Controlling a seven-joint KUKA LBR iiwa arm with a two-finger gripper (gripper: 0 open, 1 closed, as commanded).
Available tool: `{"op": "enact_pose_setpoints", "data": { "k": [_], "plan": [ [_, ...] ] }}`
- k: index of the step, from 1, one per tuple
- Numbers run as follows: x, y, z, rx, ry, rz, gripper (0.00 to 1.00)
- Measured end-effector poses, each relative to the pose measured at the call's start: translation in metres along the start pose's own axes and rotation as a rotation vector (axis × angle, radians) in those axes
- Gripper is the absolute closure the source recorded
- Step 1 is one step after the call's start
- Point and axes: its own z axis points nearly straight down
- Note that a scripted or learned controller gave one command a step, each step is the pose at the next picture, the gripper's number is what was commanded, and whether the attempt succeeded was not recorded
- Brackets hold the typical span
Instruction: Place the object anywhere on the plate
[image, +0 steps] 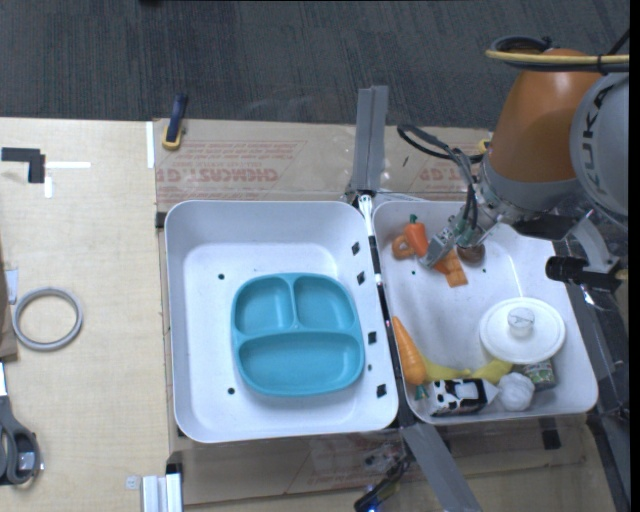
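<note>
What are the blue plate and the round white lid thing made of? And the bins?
The blue three-section plate looks like smooth moulded plastic: even colour, rounded dividers, a soft sheen. The round white lidded container seems to be glossy plastic or ceramic, with a small knob on top; the look leaves that open. The two shallow white bins look like thin matte plastic with rounded corners.

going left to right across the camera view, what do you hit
scissors → tape ring → blue plate → carrot → pincer → white lid
</note>
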Motion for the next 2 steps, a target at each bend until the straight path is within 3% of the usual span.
{"op": "enact_pose_setpoints", "data": {
  "k": [1,2],
  "plan": [
    [0.049,0.044,-0.065,-0.003,-0.001,-0.287,1.00],
    [0.145,0.037,0.009,-0.001,0.002,-0.461,1.00]
  ]
}}
